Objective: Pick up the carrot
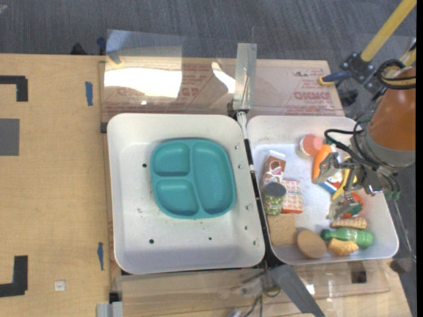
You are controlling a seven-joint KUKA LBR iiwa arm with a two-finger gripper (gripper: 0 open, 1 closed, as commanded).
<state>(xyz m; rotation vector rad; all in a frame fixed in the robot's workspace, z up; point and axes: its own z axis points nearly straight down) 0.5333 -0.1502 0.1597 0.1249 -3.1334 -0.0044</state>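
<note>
The carrot is a small orange piece lying tilted in the upper middle of the right bin, just below a pink-and-red round toy. My gripper hangs low over the right side of that bin, directly right of the carrot and very close to it, under the orange band of the arm. Cables and the gripper body hide the fingertips. I cannot tell whether the carrot touches the gripper.
Around the gripper lie a blue piece, a red-and-green toy, a green bottle, corn, a brown potato, a cracker and snack packets. The left bin holds a teal divided plate.
</note>
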